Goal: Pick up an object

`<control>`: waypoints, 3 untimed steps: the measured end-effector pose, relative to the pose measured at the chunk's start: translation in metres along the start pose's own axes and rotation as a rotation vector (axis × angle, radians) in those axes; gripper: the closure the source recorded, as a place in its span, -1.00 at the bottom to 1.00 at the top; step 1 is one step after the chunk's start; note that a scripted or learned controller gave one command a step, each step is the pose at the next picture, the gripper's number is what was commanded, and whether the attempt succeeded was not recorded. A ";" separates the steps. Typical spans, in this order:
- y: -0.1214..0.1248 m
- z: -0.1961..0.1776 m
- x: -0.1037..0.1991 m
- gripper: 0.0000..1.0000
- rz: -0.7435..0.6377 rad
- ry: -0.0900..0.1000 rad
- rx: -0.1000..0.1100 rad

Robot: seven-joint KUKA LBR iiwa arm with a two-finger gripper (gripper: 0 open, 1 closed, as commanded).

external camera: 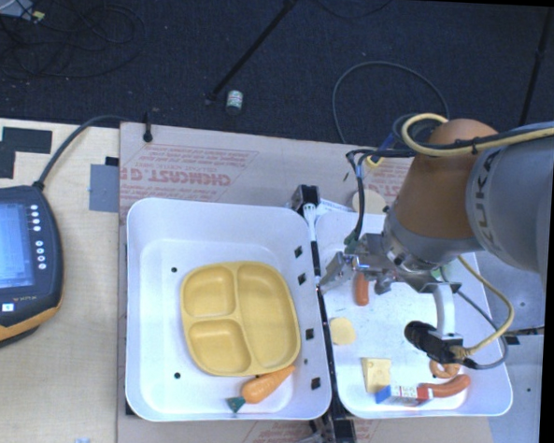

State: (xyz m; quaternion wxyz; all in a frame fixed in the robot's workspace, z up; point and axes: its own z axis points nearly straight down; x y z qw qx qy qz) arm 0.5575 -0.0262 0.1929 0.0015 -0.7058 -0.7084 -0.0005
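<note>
My gripper (361, 275) hangs low over the left part of the right bin (491, 399). Its fingers stand open, one on each side of a small orange-red sausage (361, 290). The sausage looks narrower than the gap, and I cannot see either finger touching it. Other items in this bin are a pale yellow round slice (342, 331), a yellow cheese block (376, 373), a small white, blue and red tube (400, 393), and a longer sausage (450, 387) at the front right. The arm's wide orange-banded wrist hides the back of the bin.
The left bin (153, 255) holds a yellow divided plate (238, 317) and a toy carrot (265, 387) by its front edge. A black part on the arm's cable (432, 341) hangs above the right bin. A control pendant (8, 256) lies at the far left of the bench.
</note>
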 end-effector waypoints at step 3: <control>0.041 0.095 -0.076 1.00 0.007 0.000 0.002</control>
